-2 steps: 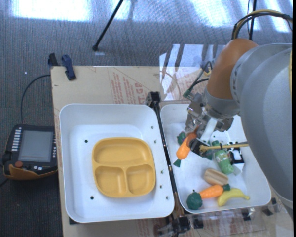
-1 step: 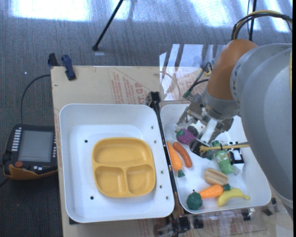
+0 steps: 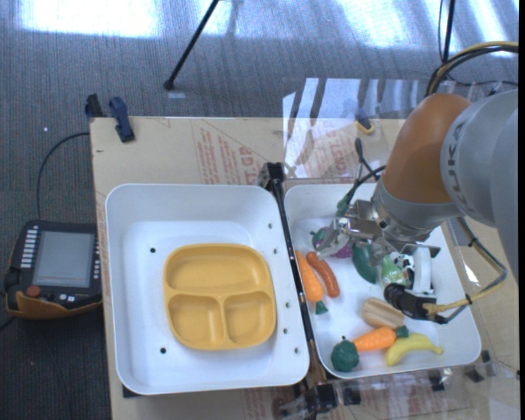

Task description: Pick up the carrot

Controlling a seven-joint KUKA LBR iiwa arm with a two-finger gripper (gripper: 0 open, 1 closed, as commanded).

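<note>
Carrot (image 3: 310, 280): lies in the right bin (image 3: 459, 335), hard against its left wall, long axis roughly along that wall, green stub at the near end. A red-orange sausage-shaped piece (image 3: 325, 272) lies just beside it on the right, touching or nearly so.

A second orange carrot-like item (image 3: 377, 339) with a green tip sits nearer the front of the same bin, between a dark green round vegetable (image 3: 345, 355) and a banana (image 3: 412, 348). A tan bread-like piece (image 3: 382, 312) lies just above it. Which of the two orange items the task means is a judgement call; the one at the wall reads more plainly as a carrot.

Claw (image 3: 360, 245): hangs over the middle of the right bin, above a cluster of green and purple items (image 3: 364, 261). It is right of the carrot and apart from it. Cannot tell whether it is spread or pressed together; wrist hardware and clutter mask it. Nothing orange sits in it.

Left bin (image 3: 131, 357) holds a yellow divided tray (image 3: 219, 300). Both bins rest on the desk (image 3: 184, 147).

Risks, as judged:
- Wall leaves little room for a finger on the carrot's left side; a descent could strike the rim.
- The sausage piece could get pinched along with the carrot or instead of it.
- Confusion with the second orange item.
- A nudge could roll the carrot along the wall.
</note>
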